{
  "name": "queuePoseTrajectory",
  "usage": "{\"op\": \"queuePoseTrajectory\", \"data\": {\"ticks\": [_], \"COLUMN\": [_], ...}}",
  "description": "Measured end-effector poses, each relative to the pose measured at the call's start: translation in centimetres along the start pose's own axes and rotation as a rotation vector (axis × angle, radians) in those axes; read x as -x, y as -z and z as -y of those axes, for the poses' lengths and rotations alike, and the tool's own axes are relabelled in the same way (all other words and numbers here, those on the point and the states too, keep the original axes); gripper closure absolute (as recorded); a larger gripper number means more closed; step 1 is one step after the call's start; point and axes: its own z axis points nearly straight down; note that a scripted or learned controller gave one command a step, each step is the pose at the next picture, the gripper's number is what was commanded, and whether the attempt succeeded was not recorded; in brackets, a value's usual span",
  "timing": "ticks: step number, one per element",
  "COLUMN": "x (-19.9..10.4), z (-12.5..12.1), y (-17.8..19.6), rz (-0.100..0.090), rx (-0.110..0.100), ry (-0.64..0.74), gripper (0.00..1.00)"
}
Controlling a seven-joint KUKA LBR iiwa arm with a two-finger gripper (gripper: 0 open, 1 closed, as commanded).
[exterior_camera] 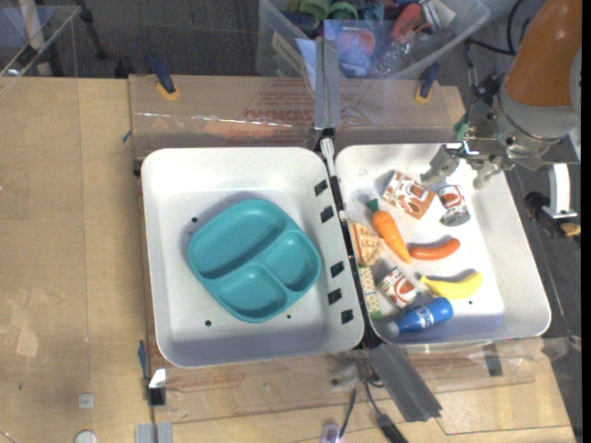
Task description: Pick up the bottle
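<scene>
Bottle: blue bottle [423, 317] with a white cap lies on its side at the near edge of the right bin [526, 275], just below the banana [452, 284].
Gripper: gripper [462, 168] hangs over the far part of the right bin, fingers spread apart with nothing between them, well apart from the bottle.
Right bin contents: two small cartons [407, 195], a can [453, 205], a carrot [391, 234], a sausage [433, 248], a waffle-like piece [367, 244].
Left bin: left bin [166, 247] holds a teal divided plate [254, 258].
Behind: clear tub of toys [369, 12].
</scene>
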Motion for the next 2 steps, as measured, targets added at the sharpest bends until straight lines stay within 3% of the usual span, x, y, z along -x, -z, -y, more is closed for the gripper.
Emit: {"op": "queuePoseTrajectory", "data": {"ticks": [1,2], "x": [1.6,-0.4], "z": [8.0,13.9], "y": [-5.5,-13.2], "rz": [0.000,0.012], "rx": [0.001,0.014], "ry": [0.092,0.280], "gripper": [0.00,0.00]}}
